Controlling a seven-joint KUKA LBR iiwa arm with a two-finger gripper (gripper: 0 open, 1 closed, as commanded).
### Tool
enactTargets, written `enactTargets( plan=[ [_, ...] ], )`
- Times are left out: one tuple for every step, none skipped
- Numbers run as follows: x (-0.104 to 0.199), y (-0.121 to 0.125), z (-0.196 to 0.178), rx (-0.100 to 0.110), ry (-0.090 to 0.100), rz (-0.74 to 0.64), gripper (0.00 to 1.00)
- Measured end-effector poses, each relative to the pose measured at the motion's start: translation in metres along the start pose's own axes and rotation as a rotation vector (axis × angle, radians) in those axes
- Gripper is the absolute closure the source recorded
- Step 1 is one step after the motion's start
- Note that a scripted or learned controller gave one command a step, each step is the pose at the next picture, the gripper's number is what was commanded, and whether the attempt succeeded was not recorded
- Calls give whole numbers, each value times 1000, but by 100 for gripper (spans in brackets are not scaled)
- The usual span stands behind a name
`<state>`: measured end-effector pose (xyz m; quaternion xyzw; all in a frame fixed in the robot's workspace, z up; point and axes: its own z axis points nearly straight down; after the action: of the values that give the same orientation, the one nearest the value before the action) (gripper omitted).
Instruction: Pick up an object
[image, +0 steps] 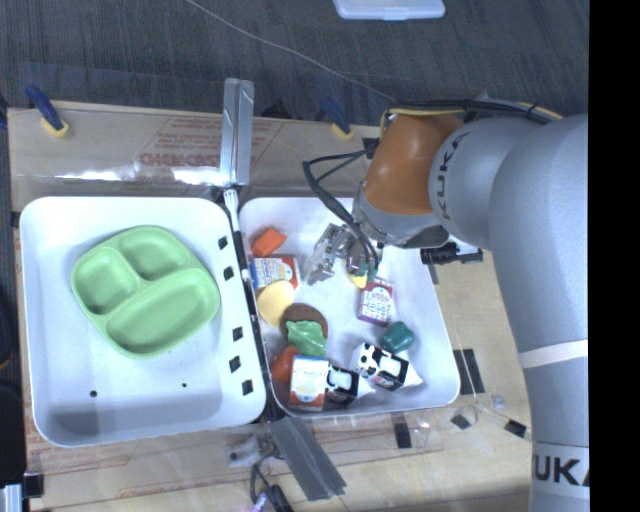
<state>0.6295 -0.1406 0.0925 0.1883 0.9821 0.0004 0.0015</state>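
Note:
My gripper hangs over the upper middle of the right bin, pointing left and down, with nothing visibly between its metal fingers. Just left of it lie an orange piece and a small carton with an orange and white label. A yellow ball sits under the carton. To the gripper's lower right lies a pink and white packet.
The right bin also holds a brown and green toy, a teal piece, a black and white cow-pattern item and an orange carton. A green divided plate fills the left bin.

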Motion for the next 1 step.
enactTargets(
  plan=[
    [-3,42,-59,0,-3,112,100]
  ],
)
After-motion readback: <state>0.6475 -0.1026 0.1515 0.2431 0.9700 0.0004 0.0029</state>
